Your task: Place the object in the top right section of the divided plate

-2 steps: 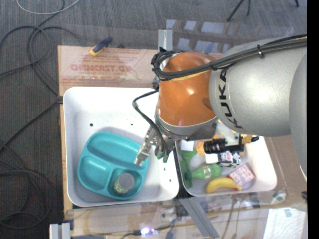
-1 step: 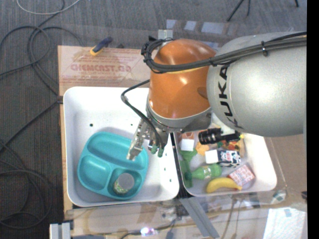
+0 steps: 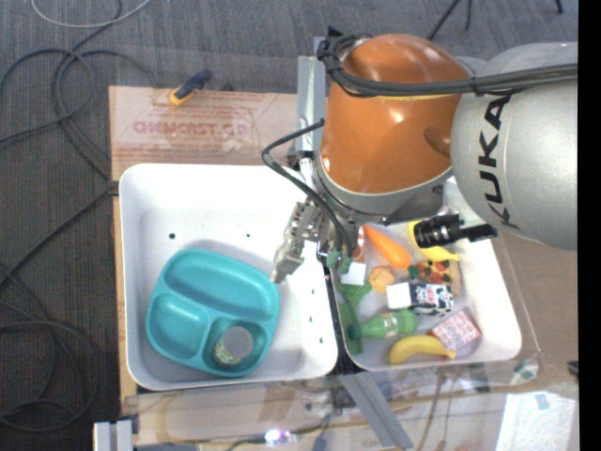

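Tool [image 3: 307, 263] hangs over the seam between the two bins, at the left bin's [image 3: 188, 191] right wall. Its fingers [image 3: 285, 256] look spread wide and I see nothing between them. The teal divided plate [image 3: 202, 294] lies in the left bin's near-left part, well apart from the tool. A small greyish round thing [image 3: 235, 345] sits in the plate's lower-right compartment; I see nothing in its other compartments. I can't tell which item is meant as the task object. The right bin [image 3: 502, 332] carries the clutter. An orange carrot [image 3: 387, 247] lies just right of the tool, a black-and-white carton [image 3: 424, 296] is mid-bin, a green bottle [image 3: 390, 325] lies on its side below that, a yellow banana [image 3: 421, 349] is at the near edge, and a pink box [image 3: 455, 330] is just beside the banana. A green piece [image 3: 353, 295] lies along the right bin's left wall, below the tool. Both bins rest on a cardboard sheet [image 3: 188, 130] on the tabletop.
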Controlling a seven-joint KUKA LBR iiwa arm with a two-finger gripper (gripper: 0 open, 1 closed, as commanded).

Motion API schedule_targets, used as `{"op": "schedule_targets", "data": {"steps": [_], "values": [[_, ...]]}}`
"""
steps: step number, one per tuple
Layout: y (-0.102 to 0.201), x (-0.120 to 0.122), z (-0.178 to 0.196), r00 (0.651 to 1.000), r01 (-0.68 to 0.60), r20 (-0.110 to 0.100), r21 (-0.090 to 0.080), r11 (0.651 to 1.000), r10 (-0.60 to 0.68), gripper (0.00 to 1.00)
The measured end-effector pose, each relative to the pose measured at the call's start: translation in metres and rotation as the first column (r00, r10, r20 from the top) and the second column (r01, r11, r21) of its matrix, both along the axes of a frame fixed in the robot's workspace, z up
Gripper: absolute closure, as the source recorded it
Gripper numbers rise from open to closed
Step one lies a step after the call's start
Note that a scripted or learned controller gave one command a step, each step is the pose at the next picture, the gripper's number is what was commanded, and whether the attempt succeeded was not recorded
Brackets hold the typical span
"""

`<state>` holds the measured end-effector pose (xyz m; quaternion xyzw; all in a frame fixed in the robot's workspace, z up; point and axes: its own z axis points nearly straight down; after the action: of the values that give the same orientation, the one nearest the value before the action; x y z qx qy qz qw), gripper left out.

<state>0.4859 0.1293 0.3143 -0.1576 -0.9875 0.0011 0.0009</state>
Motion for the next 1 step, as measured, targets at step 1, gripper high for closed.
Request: {"op": "schedule_targets", "data": {"steps": [1], "values": [[0.0138, -0.0005, -0.0008, 1.0, -0.021, -0.001, -0.001, 1.0, 0.021, 1.0]]}}
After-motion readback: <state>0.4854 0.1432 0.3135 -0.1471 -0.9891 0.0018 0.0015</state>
